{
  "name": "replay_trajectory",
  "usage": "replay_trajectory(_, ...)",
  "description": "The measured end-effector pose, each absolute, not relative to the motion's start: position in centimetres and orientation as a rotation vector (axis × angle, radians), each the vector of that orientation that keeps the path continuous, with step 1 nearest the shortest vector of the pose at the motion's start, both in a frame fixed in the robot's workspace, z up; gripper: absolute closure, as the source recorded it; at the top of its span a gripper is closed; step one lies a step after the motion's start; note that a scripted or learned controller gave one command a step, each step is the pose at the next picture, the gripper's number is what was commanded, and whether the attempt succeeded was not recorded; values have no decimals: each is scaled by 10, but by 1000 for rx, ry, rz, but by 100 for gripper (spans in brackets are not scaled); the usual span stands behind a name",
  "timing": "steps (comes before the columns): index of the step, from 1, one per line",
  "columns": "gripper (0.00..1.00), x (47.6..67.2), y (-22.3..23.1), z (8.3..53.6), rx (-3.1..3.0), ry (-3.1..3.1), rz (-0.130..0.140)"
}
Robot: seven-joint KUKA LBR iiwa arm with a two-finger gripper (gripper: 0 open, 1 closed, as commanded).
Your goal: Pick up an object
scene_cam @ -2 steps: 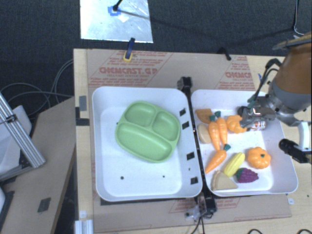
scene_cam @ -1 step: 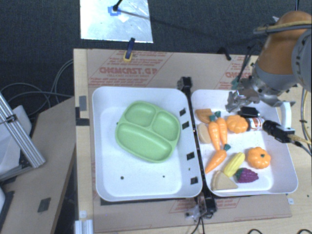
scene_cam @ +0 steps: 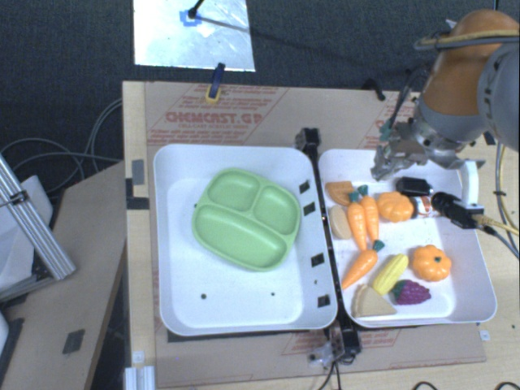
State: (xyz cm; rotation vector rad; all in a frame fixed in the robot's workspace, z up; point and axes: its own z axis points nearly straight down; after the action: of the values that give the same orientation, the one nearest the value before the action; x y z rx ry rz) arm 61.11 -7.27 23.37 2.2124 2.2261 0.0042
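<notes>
A green divided plate [scene_cam: 247, 218], with three compartments, is seen lying flat in the left bin [scene_cam: 175, 291], slightly toward its upper middle. The two bins are set side by side on the counter [scene_cam: 236, 112], joined along a black strip.

In the right bin [scene_cam: 479, 299] a cluster of toy food is gathered. Two carrots [scene_cam: 363, 222] are laid just beside each other near the bin's left wall, with a third carrot [scene_cam: 358, 267] below them, tilted. A wedge of bread [scene_cam: 372, 302] is placed at the lower left corner. A yellow corn cob [scene_cam: 389, 273] is found touching a bunch of purple grapes [scene_cam: 412, 293]. An orange pumpkin [scene_cam: 430, 262] sits to their right, and a second orange fruit [scene_cam: 395, 207] lies above, beside the carrots.

The arm is seen reaching in from the upper right, its wrist bent downward over the right bin's upper edge. The gripper [scene_cam: 390, 162] is held above the bin's upper part, near the orange fruit but apart from it; nothing is seen between its fingers, and whether they are open or closed cannot be told.
</notes>
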Motion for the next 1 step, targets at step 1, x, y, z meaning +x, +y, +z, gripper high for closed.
replay_trajectory(1,100,611,-71,234,2213,2226,3)
